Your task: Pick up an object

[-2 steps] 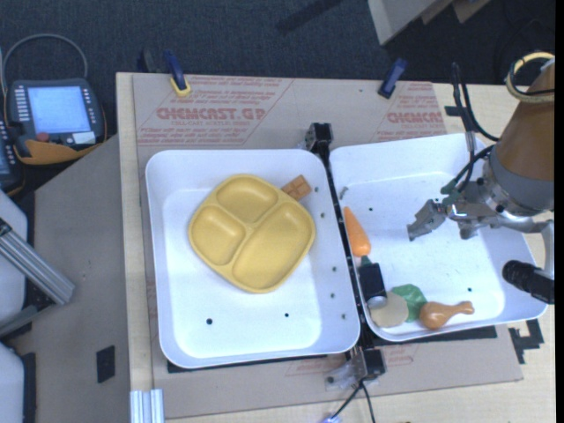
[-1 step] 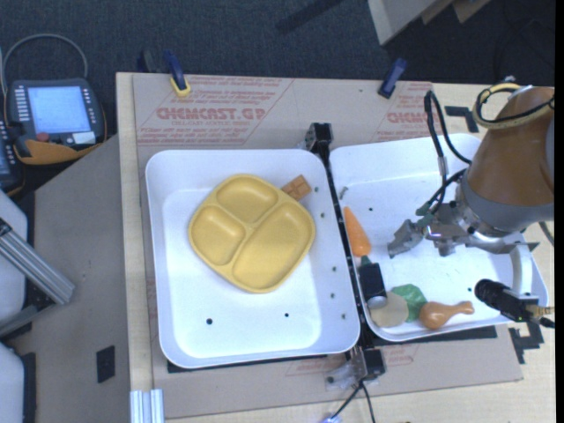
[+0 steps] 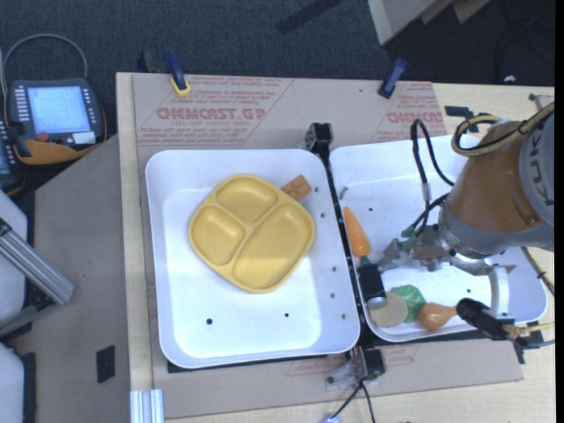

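We cannot tell the claw's (image 3: 401,252) state; nothing seems lifted yet, the carrot (image 3: 355,231) lying just left of it

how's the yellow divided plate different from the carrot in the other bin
The yellow divided plate lies in the left bin; the carrot lies in the right bin, near its left wall. The plate is far larger, broad and flat with three compartments, while the carrot is a small, slim tapered piece. The plate is pale yellow; the carrot is orange. Both rest on their bin floors, apart from the gripper.
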{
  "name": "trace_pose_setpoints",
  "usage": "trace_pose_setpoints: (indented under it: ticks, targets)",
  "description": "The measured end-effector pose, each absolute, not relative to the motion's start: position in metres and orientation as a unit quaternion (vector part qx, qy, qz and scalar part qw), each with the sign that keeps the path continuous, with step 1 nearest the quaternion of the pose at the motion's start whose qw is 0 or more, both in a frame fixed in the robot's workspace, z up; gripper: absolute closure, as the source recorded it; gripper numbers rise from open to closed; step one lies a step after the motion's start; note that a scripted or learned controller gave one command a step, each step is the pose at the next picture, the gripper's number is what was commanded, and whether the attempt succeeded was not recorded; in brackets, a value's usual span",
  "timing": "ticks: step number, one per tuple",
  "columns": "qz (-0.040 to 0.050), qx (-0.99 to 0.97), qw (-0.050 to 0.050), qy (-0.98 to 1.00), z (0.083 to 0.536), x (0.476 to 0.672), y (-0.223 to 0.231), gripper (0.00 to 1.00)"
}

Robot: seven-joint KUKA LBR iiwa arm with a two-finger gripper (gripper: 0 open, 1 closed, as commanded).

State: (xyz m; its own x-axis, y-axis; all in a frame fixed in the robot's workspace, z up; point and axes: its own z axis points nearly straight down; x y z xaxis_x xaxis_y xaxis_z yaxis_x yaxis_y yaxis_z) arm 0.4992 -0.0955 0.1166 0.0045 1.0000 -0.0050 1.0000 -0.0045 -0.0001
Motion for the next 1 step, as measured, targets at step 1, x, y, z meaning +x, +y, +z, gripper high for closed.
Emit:
trace_pose_setpoints:
  ticks: [1]
  targets:
    - [0.0014,0.71,0.008,0.704,0.0902,0.5028,-0.1015,0.0]
